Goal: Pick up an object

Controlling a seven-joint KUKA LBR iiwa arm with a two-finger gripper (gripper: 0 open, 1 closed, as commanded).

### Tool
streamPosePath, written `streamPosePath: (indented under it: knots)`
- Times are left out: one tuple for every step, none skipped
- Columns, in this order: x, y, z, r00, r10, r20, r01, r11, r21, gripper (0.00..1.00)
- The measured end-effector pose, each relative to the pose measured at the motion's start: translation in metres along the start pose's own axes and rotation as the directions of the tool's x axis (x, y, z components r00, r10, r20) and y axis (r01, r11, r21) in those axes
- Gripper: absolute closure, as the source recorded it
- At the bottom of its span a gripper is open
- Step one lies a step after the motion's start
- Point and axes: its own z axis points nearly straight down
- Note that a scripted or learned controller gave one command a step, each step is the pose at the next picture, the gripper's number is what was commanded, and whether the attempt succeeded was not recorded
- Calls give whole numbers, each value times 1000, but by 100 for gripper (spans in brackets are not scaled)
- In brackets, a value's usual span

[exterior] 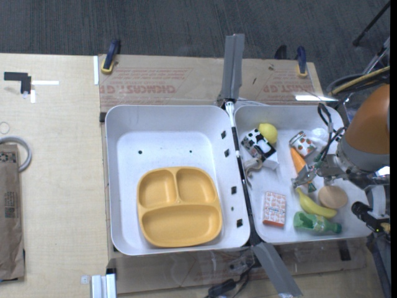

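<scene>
Two white bins sit side by side on the tabletop (pixel 49 166). Left bin (pixel 124 166) holds a yellow tray (pixel 179 205). Right bin (pixel 279 231) serves as landmark: the arm (pixel 369 129) enters over its right edge, end effector (pixel 308 177) near its middle, whether spread or pressed together I cannot tell. Just below it lies a banana (pixel 315 205); left, a box (pixel 274 208); toward the bin's top left, a lemon (pixel 268 131).

A yellow divided plate (pixel 179 206), a yellow banana (pixel 315 205), an orange carrot (pixel 298 161), white bins (pixel 118 166).
</scene>
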Motion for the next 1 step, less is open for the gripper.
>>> streamPosePath:
  knots:
    - [0, 0, -8, 1000, 2, 0, -2, 1000, 1, 100]
